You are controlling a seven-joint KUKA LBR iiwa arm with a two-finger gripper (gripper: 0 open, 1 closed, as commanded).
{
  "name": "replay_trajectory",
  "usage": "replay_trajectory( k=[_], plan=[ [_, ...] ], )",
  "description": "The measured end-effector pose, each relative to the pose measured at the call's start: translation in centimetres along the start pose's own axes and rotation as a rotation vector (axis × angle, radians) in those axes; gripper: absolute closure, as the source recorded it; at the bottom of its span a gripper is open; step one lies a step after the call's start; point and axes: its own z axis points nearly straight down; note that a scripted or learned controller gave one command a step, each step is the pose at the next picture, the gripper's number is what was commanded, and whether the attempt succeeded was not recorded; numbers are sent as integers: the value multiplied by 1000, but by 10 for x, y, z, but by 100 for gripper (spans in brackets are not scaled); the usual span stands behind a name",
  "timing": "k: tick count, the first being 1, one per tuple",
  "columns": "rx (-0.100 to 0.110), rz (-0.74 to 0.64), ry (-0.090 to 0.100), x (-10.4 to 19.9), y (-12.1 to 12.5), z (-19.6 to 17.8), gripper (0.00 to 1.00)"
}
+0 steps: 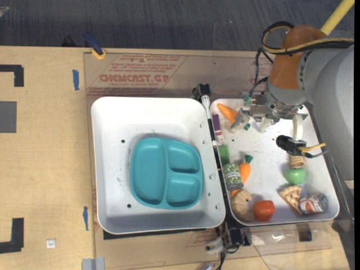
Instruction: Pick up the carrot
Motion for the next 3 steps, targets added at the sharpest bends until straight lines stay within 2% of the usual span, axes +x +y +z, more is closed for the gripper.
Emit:
replay_trajectory(
  k=[1, 2, 3],
  plan=[
    [-42, -130, 4, -13, -92, 9, 0],
    [-48, 93, 10, -15, -122, 10, 0],
    [-49, 59, 5, 6, -128, 9, 0]
  ],
)
